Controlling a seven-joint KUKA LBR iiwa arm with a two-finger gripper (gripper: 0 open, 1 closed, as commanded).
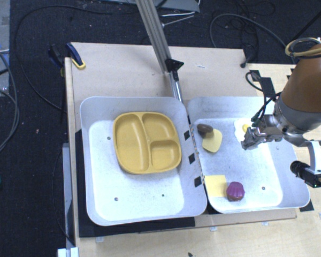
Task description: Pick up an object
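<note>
while end effector hovers w/ grip state unclear, pale yellow piece just beside, right bin

arm: cut by right edge | pale yellow object: partly behind end effector

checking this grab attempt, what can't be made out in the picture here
- Gripper fingers: too small and dark in the camera view to read.
- Pale yellow object in the right bin: partly covered by the gripper.
- Brown object: too small to identify.
- Arm: cut off by the right edge.
</note>
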